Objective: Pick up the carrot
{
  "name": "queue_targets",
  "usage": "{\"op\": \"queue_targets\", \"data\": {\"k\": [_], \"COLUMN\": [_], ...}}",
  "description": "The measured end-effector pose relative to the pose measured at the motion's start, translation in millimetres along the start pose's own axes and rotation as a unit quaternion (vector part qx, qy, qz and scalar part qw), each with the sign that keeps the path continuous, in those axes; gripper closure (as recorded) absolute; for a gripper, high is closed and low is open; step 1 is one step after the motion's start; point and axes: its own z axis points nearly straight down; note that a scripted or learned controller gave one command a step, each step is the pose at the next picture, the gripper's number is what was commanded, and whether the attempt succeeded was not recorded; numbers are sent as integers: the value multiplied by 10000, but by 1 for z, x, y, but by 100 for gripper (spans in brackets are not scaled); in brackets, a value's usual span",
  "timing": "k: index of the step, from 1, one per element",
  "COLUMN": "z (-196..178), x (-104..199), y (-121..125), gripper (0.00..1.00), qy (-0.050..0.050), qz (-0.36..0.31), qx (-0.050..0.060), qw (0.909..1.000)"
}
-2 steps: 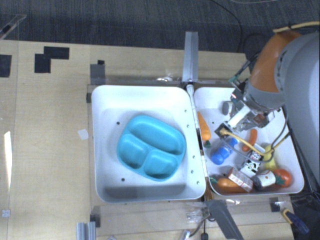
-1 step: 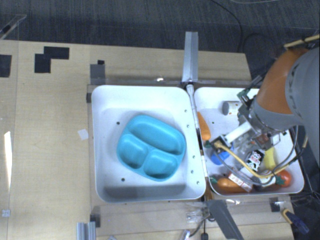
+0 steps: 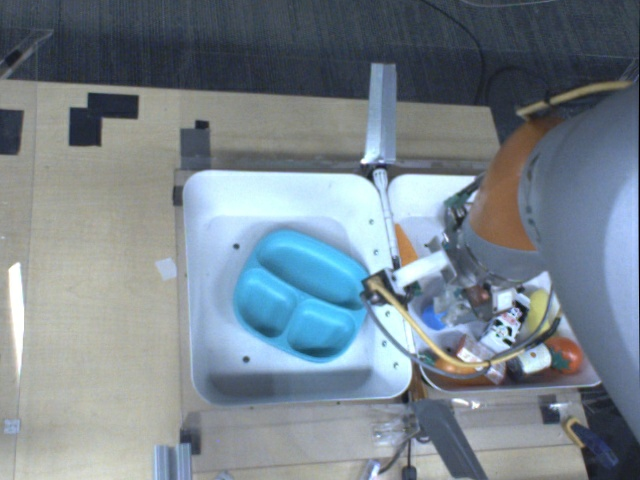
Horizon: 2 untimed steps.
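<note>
Right now I see the arm [image 3: 575,208] reaching in from the right and hanging low over the right bin [image 3: 420,193], its grey body and orange band covering most of that bin. The gripper [image 3: 455,293] sits down among the clutter there, and I cannot tell from this angle what state it is in or whether it has anything. The carrot [image 3: 403,244] shows as a thin orange sliver against the right bin's left wall, just beside the divider between the bins, with the wrist hardware close on its right. A yellow cable [image 3: 420,333] loops below the wrist over the bin's near edge. In the left bin [image 3: 215,268] lies a blue sectioned tray [image 3: 298,293], tilted diagonally, well apart from the carrot.
</note>
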Motion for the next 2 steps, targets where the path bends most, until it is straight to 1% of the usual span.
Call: {"op": "queue_targets", "data": {"k": [1, 2], "z": [-8, -156], "x": [11, 50], "y": [-40, -62], "gripper": [100, 100], "qy": [0, 34], "qz": [-427, 391], "qx": [-8, -17], "qw": [9991, 9992]}}
